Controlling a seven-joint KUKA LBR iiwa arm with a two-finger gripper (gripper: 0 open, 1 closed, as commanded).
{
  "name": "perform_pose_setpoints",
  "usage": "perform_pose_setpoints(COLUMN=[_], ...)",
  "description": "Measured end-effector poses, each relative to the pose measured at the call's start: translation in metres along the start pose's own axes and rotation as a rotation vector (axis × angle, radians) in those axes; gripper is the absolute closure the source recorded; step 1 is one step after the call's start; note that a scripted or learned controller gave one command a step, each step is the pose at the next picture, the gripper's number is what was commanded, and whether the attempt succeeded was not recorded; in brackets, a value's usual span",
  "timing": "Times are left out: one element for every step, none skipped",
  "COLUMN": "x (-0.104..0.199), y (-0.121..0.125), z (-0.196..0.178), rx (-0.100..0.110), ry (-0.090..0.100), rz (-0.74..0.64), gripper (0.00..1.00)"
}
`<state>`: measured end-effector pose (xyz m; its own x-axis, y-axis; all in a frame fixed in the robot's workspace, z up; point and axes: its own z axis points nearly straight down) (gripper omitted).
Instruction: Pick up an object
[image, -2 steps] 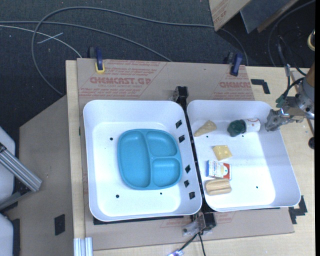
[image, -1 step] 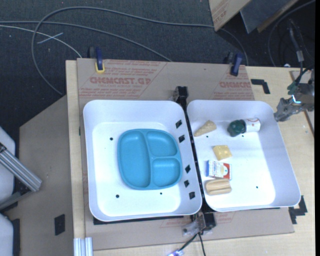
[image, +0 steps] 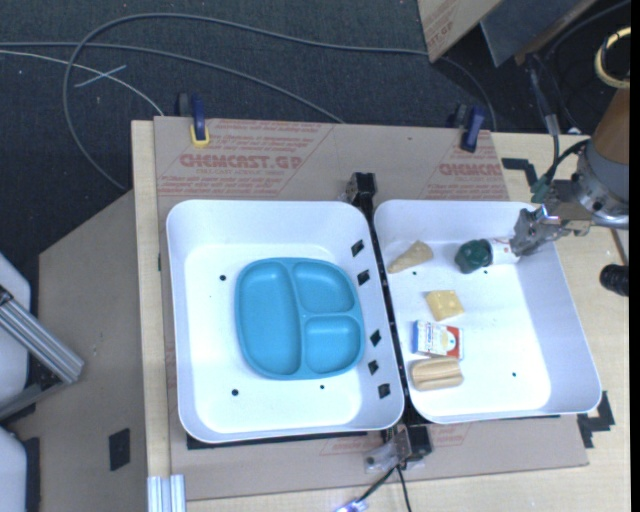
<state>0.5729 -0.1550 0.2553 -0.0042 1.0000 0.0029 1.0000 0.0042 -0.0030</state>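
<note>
Our claw (image: 527, 235) sits at the upper right part of the right shallow white plastic bin (image: 545, 375), and we cannot tell if it is apart or together, because it looks too small and blurred. Just beside it, at its 9 o'clock, lies a dark green round object (image: 473, 256); whether they touch we cannot say. At 9 o'clock from the green one we see a pale tan wedge-shaped piece (image: 410, 257). Toward 6 o'clock follow a small yellow square block (image: 444, 304), then a red and white small box (image: 438, 340), then a tan bread-like roll (image: 436, 374). The left white bin (image: 200, 390) holds a light blue plastic plate with three compartments (image: 299, 317).
</note>
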Motion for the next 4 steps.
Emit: perform_pose_setpoints(x=[0.046,0.102,0.159,0.215], y=[-0.007,-0.015,-0.015,-0.025], z=[0.012,0.024,0.035,0.042], rx=[0.0,0.001,0.001,0.001], ry=[0.0,0.001,0.0,0.0], rz=[-0.001,-0.001,-0.002,-0.002], gripper=[1.0,1.0,1.0,1.0])
